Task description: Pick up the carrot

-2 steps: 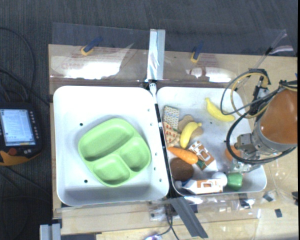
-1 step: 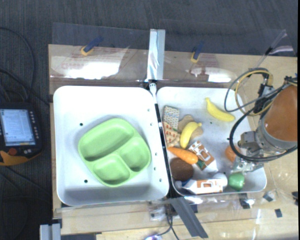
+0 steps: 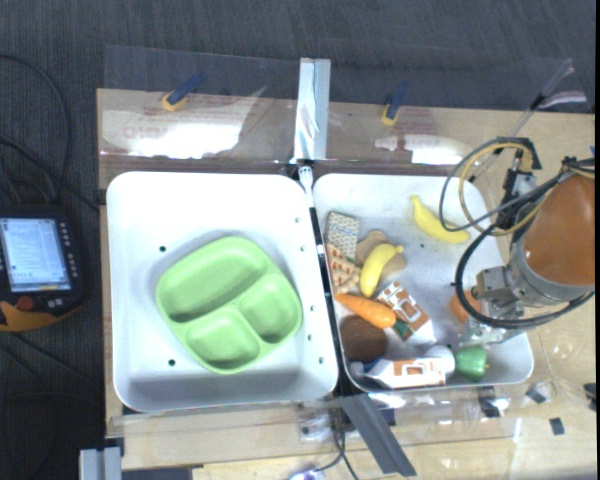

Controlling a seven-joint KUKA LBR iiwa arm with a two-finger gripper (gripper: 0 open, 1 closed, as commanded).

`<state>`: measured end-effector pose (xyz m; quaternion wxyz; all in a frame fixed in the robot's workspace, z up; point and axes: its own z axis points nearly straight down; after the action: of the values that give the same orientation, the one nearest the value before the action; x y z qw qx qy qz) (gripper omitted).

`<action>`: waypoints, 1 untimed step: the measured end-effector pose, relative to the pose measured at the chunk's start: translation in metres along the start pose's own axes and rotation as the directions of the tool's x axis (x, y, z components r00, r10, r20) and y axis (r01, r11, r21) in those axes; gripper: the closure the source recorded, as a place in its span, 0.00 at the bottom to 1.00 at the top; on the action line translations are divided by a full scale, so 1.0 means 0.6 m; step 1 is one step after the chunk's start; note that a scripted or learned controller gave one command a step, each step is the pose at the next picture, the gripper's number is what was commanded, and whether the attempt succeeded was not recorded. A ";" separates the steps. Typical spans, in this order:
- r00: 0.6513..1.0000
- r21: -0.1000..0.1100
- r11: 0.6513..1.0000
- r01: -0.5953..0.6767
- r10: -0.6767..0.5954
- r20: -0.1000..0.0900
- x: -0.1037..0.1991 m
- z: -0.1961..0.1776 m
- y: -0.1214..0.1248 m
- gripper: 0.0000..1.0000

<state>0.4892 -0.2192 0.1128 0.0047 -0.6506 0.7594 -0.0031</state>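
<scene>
Notably, we found the carrot (image 3: 366, 311) wedged between a banana (image 3: 378, 265) and a carton (image 3: 403, 308); a descent risked seizing either neighbour. Jaws' state: indeterminable.

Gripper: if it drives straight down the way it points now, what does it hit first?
Likely the right bin floor at its right edge, by an orange object partly hidden under the wrist. The gripper sits well right of the carrot. Depth is unclear from this slanted view.

Orange carrot (image 3: 366, 311), 2 yellow bananas (image 3: 378, 265), green divided plate (image 3: 230, 302), white bins (image 3: 130, 268).
</scene>
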 end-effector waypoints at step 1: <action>0.969 -0.010 0.969 0.246 -0.246 0.005 -0.006 -0.142 -0.058 1.00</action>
<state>0.5234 -0.2210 0.1984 0.0025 -0.7396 0.6731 0.0016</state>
